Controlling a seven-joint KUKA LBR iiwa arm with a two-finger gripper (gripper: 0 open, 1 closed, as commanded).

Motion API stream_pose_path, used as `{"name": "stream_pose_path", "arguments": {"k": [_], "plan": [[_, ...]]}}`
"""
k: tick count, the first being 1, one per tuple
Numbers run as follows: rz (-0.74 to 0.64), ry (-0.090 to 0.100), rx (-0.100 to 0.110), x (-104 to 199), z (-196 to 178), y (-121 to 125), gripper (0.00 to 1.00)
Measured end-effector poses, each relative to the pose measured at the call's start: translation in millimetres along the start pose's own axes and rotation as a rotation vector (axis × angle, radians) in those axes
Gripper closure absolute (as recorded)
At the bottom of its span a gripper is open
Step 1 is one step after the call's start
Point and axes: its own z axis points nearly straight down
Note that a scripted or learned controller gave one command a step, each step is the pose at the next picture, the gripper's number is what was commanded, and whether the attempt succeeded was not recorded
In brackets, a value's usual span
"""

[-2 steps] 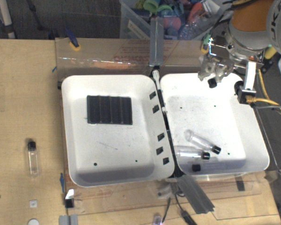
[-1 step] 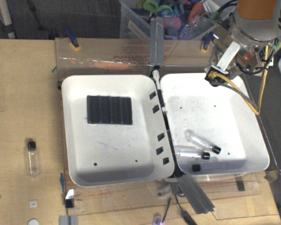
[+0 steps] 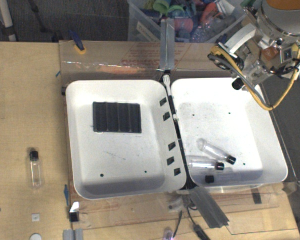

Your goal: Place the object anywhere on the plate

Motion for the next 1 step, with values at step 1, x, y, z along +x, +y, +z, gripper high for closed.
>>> {"name": "stream_pose_path", "arguments": {"k": [1], "plan": [[0.189, 0.000, -0.001, -14.0, -15.7, -28.7, 1.00]]}}
